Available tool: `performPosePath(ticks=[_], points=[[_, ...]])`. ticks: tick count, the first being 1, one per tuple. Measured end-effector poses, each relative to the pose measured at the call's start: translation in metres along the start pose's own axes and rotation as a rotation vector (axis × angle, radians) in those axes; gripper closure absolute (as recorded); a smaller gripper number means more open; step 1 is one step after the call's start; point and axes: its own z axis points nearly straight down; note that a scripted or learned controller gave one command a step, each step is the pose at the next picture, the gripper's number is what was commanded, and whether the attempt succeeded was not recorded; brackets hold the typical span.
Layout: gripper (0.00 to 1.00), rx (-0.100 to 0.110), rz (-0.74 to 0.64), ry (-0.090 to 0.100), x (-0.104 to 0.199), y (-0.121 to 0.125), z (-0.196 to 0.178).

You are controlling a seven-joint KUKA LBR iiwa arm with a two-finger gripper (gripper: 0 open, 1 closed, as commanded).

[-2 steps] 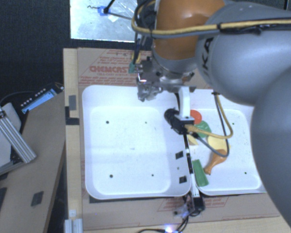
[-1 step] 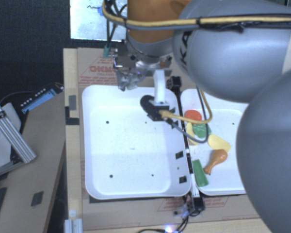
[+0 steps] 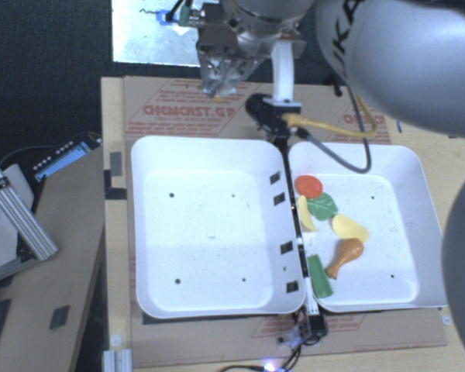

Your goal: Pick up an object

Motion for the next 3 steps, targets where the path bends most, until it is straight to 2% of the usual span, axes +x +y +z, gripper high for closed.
performPosePath(ticks=[1,3], points=[[1.00,0.010,0.000,-0.003,0.000,-0.029,-0.022],[1.00,0.011,0.000,-0.003,0.001,-0.104,-0.064]])
